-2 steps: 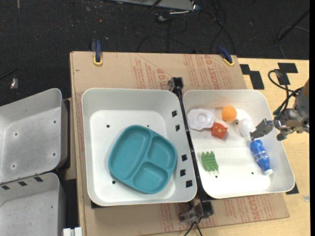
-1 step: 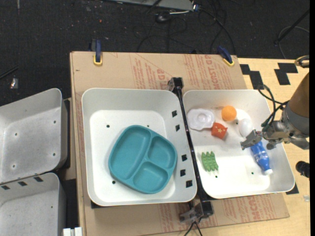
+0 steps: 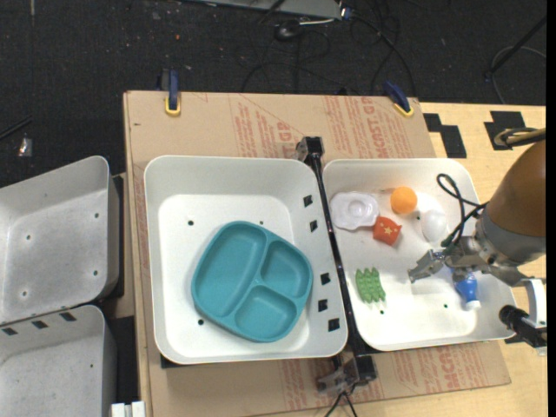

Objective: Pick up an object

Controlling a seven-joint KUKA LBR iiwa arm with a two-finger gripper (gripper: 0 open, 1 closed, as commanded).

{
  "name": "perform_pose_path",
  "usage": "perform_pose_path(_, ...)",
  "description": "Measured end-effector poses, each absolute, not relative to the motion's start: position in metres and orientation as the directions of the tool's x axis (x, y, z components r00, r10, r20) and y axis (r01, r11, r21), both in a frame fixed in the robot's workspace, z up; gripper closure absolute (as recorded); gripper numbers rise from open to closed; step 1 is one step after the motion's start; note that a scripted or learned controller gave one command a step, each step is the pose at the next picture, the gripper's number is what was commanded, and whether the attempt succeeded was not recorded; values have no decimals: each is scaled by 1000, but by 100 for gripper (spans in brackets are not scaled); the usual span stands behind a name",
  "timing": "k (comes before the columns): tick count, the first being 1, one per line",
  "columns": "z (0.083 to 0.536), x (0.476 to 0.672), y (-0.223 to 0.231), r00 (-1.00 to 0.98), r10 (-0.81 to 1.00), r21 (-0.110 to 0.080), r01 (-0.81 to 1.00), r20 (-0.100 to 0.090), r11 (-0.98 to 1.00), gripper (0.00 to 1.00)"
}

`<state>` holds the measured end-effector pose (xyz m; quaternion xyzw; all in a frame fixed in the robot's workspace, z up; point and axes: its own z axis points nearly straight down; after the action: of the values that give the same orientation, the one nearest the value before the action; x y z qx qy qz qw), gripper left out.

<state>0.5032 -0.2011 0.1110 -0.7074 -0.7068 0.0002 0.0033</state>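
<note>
I've got the grey two-finger gripper (image 3: 432, 265) low in the right white bin (image 3: 408, 333), but I cannot tell its state from this slanted view. A small blue-and-white object (image 3: 468, 291) lies just beside it, near the bin's right wall. Further off sit a red cube (image 3: 387, 230), an orange ball (image 3: 403, 200) and a green ridged piece (image 3: 370, 284). To do this well, I'd centre over one object, clear of its neighbours, then descend straight.
</note>
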Motion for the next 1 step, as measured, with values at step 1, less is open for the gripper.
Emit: perform_pose_path(1, 124, 505, -202, 2, 1000, 0, 1000, 0, -2, 100)
